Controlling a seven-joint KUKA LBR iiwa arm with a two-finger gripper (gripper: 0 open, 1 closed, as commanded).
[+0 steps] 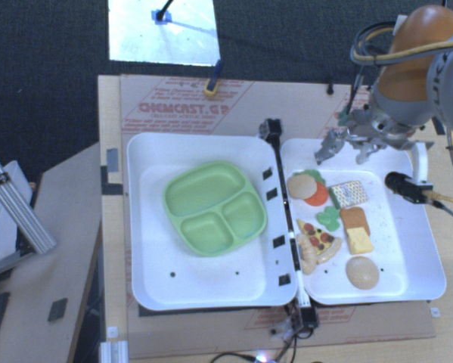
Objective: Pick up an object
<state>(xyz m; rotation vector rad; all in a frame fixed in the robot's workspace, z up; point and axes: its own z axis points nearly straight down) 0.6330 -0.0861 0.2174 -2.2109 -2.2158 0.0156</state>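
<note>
The right bin (419,267) serves as the landmark: it holds all the small toy foods, and the gripper (345,149) hangs over its far edge, above the bin's upper rim and apart from every item. Its two metal fingers (326,148) stand spread apart with nothing between them, so the jaws are wide and hold nothing. Inside the right bin, nearest the gripper, lies a burger-like piece (304,182) with a red tomato slice (318,193) touching it. Just beside these, toward the bin's middle, is a checked cracker (349,193), and below it a green leafy piece (330,218) and a brown toast slice (355,219). A yellow cheese block (360,240) touches the toast on its near side. A pizza slice (318,238) lies along the bin's left wall, and a round tan bun (362,272) sits toward the bin's near edge. To the left of the right bin, touching it along a black divider, the left bin (154,278) bears a green divided tray (214,208).
</note>
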